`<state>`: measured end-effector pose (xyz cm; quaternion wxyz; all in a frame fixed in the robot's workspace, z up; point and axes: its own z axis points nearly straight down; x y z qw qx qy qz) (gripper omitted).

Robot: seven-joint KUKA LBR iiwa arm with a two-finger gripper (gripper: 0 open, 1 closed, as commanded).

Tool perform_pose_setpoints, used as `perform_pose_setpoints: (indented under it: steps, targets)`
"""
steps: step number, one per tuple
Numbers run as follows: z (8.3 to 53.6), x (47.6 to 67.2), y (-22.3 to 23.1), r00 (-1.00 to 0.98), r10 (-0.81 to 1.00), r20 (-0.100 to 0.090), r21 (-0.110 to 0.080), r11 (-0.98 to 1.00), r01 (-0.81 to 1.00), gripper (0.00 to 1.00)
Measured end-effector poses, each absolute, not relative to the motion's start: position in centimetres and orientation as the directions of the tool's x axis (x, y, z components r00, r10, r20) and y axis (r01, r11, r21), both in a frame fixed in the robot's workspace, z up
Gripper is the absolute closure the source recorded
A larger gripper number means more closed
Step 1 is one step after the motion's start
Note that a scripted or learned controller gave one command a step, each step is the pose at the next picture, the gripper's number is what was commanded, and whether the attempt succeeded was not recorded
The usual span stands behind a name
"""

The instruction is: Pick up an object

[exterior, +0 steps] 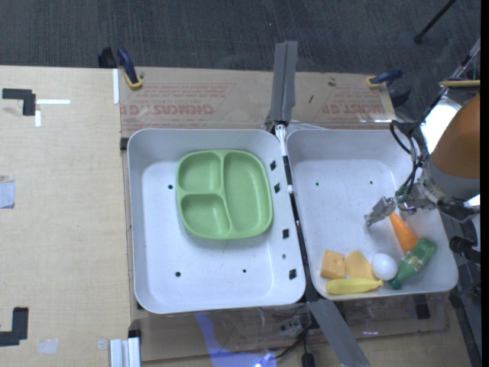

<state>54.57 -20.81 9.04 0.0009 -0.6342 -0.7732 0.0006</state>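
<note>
While the carrot lies slantwise at about four o'clock in the right bin, the gripper sits at its upper end, probably lined up for a grasp; whether the jaws are apart or together cannot be told. Green bottle, white ball, cheese pieces and banana crowd the six o'clock wall. A green divided plate occupies the left bin.

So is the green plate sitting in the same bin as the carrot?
No, the green plate lies in the left bin, while the carrot is in the right bin.
</note>
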Motion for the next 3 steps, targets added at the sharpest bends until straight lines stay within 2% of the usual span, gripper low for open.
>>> perform_pose_setpoints:
  steps: [1,2,3]
  targets:
    - [9.8,54.6,-20.9,-0.193,0.981,0.001,-0.003,0.193,0.981,1.00]
    - [9.0,57.1,-15.1,-0.247,0.969,0.001,-0.002,0.247,0.969,1.00]
    - [19.7,55.7,-5.4,-0.144,0.990,0.000,-0.005,0.144,0.990,1.00]
